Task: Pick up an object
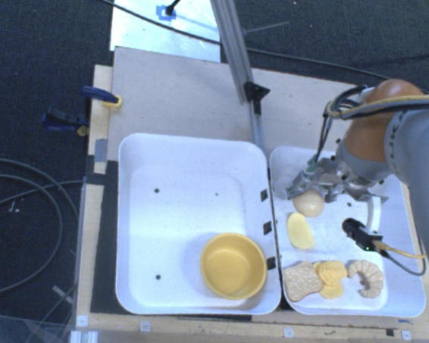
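A pale egg-shaped object (309, 203) lies in the upper part of the right bin (406, 301), with a yellow slice (300, 231), bread slice (301, 280), crackers (331, 276) and shrimp (367, 277) below it. The left bin (162, 161) holds a yellow bowl (233, 265). The gripper (316, 187) sits directly over the egg-shaped object, touching it; whether it is apart or clamped, I cannot tell.

Bright, even overhead light; soft, slightly grainy picture.
The white bins (200, 165) are nearly washed out, with only faint shadows along their inner walls; the yellow bowl (233, 265) casts a weak shadow. A pale floor patch (144, 7) glares at top, and fine detail is blurred throughout.
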You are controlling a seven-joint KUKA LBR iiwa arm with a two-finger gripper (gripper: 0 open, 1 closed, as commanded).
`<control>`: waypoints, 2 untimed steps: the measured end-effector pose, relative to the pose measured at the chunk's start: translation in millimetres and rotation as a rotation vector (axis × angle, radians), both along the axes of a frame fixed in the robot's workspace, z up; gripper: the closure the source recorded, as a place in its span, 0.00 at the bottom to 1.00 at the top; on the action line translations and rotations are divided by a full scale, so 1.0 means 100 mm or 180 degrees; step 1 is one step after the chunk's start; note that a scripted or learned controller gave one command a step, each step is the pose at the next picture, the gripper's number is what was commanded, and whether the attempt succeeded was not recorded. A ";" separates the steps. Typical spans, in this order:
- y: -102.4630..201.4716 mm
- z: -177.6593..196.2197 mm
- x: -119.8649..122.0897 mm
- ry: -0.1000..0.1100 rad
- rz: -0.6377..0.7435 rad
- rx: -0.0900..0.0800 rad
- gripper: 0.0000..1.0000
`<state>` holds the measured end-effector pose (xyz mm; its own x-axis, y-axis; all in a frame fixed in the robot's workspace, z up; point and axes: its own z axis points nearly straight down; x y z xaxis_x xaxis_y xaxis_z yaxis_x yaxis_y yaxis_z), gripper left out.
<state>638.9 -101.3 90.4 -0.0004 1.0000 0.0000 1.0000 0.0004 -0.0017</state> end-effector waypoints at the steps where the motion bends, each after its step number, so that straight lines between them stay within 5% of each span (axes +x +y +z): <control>1: 0.00 0.17 0.04 -0.0042 0.0002 -0.0003 1.00; 2: -0.06 0.78 0.12 -0.0030 0.0010 -0.0004 1.00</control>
